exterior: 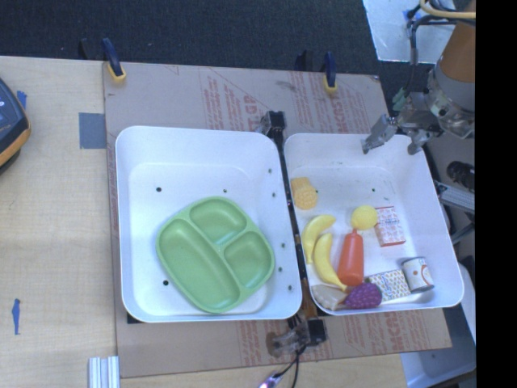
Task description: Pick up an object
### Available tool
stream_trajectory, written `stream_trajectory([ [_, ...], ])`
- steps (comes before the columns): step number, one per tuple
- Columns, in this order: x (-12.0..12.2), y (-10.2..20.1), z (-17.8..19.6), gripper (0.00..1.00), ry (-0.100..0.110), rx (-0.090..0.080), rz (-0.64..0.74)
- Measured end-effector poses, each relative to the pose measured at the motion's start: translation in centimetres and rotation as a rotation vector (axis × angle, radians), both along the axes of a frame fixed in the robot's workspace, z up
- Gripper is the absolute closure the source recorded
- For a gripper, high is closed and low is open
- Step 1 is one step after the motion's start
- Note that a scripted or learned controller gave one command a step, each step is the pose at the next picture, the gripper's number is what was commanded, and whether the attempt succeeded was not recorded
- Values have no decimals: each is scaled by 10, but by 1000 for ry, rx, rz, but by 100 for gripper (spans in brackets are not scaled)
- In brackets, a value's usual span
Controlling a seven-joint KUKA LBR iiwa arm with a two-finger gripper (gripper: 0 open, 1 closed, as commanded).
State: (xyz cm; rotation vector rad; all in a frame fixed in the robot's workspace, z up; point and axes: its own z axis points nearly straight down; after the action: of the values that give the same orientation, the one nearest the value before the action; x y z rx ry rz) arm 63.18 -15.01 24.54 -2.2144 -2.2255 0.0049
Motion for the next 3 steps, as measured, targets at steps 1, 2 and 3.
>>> stream_trajectory([
  [1,-70,21,-70,0,2,0,-1],
  [2,-85,27,-153,0,-2,-1,0],
  [3,-127,41,-154,0,2,1,0],
])
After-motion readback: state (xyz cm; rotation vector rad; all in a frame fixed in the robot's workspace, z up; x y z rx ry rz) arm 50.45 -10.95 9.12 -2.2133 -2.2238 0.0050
